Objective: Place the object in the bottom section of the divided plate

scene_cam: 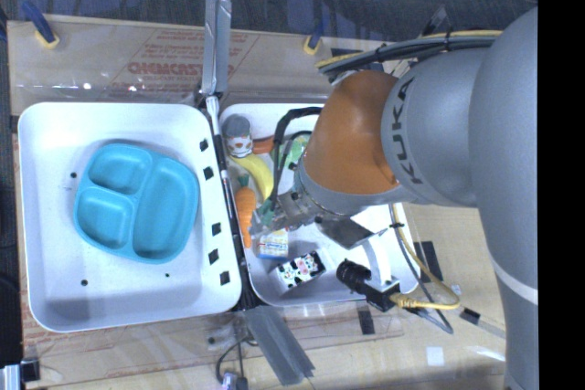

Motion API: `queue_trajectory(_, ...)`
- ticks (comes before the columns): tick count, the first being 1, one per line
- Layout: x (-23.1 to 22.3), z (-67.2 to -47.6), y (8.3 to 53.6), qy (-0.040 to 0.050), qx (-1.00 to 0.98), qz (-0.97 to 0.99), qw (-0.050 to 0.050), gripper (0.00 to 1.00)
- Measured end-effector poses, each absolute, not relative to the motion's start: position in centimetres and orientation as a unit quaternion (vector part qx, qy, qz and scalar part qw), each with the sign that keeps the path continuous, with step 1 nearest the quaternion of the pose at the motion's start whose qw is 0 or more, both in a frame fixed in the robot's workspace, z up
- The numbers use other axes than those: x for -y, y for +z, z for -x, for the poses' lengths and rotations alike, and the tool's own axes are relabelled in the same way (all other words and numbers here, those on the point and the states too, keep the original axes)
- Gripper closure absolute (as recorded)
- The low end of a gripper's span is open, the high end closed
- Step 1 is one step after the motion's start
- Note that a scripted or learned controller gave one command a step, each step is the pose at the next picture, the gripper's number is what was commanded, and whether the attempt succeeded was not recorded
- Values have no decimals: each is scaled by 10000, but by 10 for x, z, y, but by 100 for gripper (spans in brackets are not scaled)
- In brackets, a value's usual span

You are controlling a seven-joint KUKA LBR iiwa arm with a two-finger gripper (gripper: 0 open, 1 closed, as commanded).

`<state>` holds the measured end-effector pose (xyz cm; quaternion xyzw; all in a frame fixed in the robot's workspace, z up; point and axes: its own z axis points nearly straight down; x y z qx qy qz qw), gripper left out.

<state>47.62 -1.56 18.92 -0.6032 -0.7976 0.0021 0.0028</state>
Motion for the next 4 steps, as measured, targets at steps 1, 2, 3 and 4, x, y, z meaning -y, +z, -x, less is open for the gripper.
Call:
queue_trajectory(1,15,-477,197,35,7991,6012,44,100)
queue_trajectory(2,-31,-644,189,23,7746,6324,22,100)
queue_trajectory(3,-104,-605,102,15,8303,5573,19,100)
queue_trajectory(4,-185,-550,90,68,8139,5810,6,100)
